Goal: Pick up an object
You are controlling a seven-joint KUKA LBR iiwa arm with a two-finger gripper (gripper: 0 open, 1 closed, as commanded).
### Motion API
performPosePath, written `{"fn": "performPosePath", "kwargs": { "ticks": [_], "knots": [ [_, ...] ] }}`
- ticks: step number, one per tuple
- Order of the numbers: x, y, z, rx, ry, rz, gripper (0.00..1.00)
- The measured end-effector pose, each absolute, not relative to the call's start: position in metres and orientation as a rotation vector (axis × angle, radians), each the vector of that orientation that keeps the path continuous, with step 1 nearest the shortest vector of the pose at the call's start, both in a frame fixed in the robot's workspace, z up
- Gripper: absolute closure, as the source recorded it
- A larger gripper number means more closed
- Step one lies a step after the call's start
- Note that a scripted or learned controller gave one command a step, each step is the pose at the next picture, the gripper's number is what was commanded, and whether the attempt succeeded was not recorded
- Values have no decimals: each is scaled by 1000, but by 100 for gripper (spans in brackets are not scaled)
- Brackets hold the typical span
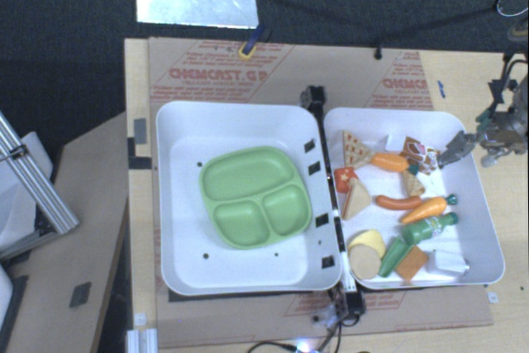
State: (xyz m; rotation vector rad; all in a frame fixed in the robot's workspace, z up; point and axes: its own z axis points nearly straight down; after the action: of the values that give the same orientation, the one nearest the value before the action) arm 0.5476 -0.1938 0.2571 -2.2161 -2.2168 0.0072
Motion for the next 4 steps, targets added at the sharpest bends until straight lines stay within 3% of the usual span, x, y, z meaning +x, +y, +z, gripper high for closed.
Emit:
{"fn": "performPosePath", "kwargs": {
  "ticks": [1, 4],
  "knots": [
    [550, -193, 262, -2219, -2226, -1, 0],
    [558, -181, 109, -2218, -2221, 2, 0]
  ]
}}
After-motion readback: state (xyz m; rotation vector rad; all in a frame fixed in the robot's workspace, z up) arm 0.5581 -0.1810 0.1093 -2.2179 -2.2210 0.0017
